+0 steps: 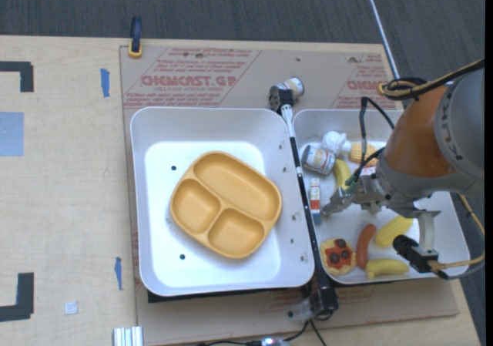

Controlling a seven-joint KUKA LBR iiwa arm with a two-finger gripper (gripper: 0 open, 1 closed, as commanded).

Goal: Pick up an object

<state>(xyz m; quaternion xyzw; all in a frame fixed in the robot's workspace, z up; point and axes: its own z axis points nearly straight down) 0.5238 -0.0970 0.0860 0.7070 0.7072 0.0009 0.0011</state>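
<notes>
**Claw low in the right bin among toy food**

The claw (339, 202) hangs low over the right bin (459, 238), near its left wall; whether its fingers are spread or closed cannot be told, and nothing shows between them. Around it lie a red sausage (365, 239), a small pizza slice (337, 255), a banana (385, 267), a yellow corn cob (397, 226) and a tin can (317, 159). The left bin (146, 206) holds a yellow divided tray (225, 204). Both bins sit on the bench (62, 206).

Grey arm (466, 125) with orange band (420, 132), black and yellow cables (400, 89).
</notes>
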